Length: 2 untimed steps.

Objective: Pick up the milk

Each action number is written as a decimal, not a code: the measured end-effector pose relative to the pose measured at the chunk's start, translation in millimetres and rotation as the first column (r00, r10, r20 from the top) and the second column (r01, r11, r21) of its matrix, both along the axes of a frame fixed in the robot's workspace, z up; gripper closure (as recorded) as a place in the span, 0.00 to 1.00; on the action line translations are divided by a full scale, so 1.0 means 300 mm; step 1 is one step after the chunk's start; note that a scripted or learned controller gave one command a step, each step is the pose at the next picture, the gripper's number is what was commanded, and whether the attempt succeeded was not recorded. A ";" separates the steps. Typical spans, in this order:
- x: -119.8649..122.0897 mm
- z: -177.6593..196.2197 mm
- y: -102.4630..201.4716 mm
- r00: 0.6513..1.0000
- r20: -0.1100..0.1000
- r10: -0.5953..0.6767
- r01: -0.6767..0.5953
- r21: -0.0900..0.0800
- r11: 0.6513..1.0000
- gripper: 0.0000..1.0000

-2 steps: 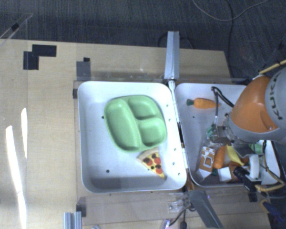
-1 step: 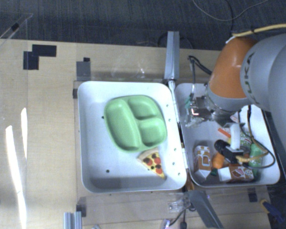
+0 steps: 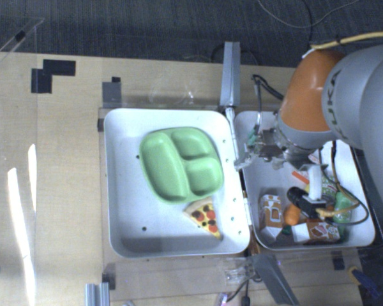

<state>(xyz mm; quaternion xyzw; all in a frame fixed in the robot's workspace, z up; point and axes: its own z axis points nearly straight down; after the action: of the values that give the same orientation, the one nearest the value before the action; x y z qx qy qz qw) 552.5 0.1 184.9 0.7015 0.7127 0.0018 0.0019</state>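
The arm reaches in from the right over the right bin (image 3: 370,238). Its gripper (image 3: 260,149) hangs over that bin's upper left part, near the divider between the bins. Toy food lies piled in the bin's lower half. A small white container (image 3: 316,182) among it looks like the milk, standing to the right of and below the gripper and apart from it. Beside it are a brown and white carton (image 3: 272,210), an orange piece (image 3: 292,216) and a brown box (image 3: 319,232). The arm hides the bin's upper right part.
The left bin (image 3: 118,190) holds a green divided plate (image 3: 180,163) and a toy pizza slice (image 3: 205,217) near its lower right. A metal post (image 3: 230,75) stands behind the bins' shared edge. Cables run across the right bin's clutter.
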 end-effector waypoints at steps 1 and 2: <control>-0.182 -0.003 -0.057 1.000 -0.003 -0.030 0.030 0.000 1.000 0.00; -0.215 -0.167 -0.281 0.999 -0.002 -0.035 0.035 0.000 0.999 0.00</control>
<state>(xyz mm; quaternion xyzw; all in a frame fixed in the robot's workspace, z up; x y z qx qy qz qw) 488.1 -84.2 134.8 0.7139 0.7002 0.0010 0.0013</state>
